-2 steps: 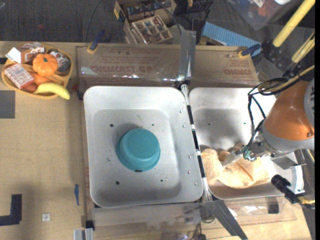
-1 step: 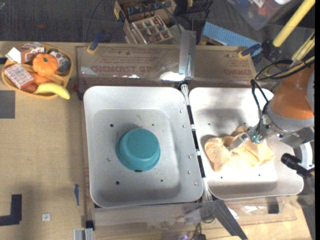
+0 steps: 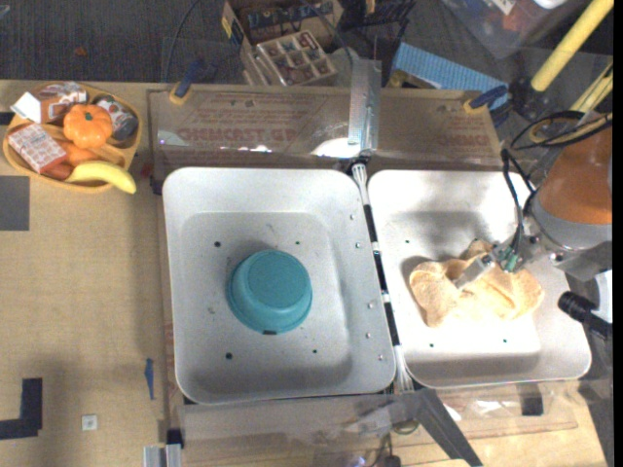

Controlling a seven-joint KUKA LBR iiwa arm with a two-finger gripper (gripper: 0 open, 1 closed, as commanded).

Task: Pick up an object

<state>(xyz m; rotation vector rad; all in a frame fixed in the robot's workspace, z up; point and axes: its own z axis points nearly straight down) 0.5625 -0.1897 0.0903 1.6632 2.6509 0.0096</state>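
A teal bowl (image 3: 271,291) lies upside down in the middle of the left bin (image 3: 195,202). A floppy tan and orange cloth-like object (image 3: 438,295) is spread across the floor of the right bin (image 3: 428,197). My gripper (image 3: 479,267) reaches in from the right and is low over the upper middle of the tan object, touching or nearly touching it. The arm's orange band (image 3: 582,185) sits above the right bin's right wall and hides part of it.
A yellow bowl of toy food with a banana and a small pumpkin (image 3: 70,136) stands on the bench at the far left. Clear panels and boxes (image 3: 282,42) line the back behind the bins. A ridge (image 3: 375,261) separates the two bins.
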